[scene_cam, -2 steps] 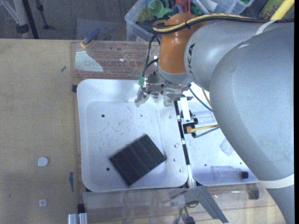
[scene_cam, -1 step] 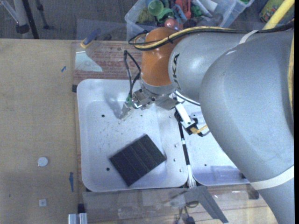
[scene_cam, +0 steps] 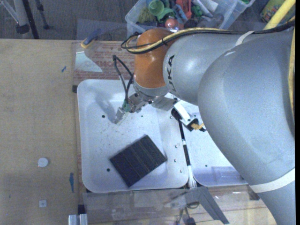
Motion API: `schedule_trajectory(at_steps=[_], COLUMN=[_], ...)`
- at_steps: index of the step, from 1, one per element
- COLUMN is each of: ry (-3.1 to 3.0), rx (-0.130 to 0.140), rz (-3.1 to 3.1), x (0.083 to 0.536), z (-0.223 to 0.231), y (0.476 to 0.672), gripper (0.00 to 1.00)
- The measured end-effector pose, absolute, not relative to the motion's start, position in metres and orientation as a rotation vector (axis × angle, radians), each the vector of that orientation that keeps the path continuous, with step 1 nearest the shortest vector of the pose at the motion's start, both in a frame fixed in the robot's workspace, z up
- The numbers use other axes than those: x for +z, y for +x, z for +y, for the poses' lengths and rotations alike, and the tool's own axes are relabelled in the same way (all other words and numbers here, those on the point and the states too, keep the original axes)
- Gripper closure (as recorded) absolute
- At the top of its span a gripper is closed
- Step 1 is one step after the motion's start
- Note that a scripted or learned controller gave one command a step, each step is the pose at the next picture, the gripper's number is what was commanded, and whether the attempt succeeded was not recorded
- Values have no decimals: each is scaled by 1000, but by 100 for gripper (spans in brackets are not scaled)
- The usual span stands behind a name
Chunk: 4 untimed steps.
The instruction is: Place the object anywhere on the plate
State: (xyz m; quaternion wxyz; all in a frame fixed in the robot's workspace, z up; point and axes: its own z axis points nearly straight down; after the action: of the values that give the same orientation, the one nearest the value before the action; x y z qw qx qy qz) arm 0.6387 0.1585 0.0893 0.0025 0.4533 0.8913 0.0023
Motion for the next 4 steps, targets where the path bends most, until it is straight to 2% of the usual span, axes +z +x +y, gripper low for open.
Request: schedule_trajectory(at_steps=[1,4], ry=[1343,1343], rx=[-22,-21], rz=[2853,2853], x=[88,88], z=[212,212], y=[665,665], gripper=[0,0])
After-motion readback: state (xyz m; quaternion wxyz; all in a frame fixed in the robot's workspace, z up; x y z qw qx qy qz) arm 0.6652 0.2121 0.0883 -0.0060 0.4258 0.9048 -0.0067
